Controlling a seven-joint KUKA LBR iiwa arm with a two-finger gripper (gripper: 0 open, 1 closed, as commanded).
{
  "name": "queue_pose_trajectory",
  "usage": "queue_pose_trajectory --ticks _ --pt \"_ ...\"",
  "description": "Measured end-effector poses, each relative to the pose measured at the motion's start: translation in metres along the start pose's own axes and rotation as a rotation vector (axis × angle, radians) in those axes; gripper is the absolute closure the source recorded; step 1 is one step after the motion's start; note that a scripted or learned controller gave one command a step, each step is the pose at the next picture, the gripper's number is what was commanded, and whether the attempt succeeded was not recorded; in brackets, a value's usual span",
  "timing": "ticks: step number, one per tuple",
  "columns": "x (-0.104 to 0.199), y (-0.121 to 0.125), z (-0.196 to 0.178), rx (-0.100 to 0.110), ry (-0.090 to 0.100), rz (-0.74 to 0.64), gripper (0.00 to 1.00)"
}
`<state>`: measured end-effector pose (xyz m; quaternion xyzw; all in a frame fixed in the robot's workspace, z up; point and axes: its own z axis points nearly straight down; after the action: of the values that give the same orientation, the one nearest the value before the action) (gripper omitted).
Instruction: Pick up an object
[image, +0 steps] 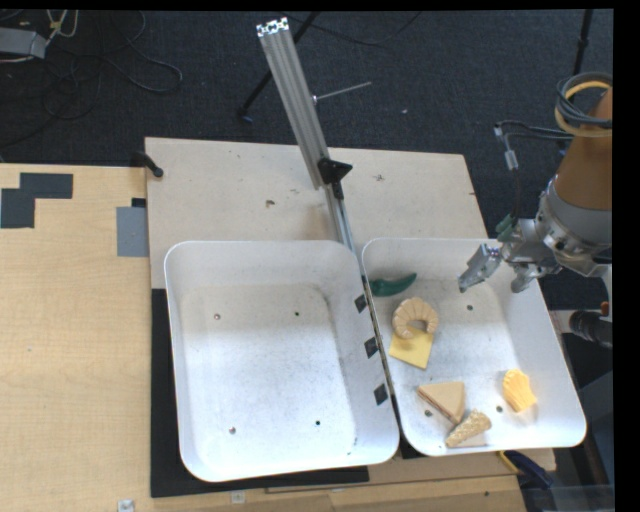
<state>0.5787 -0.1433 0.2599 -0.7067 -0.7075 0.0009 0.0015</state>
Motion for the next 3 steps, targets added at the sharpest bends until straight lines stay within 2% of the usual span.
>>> queue_pose_trajectory --ticks 1,3 --pt "0.0 0.0 0.0 0.0 0.0 0.002 0.0" --pt "-0.002 -0.014 0.093 0.005 0.001 0.002 0.0"
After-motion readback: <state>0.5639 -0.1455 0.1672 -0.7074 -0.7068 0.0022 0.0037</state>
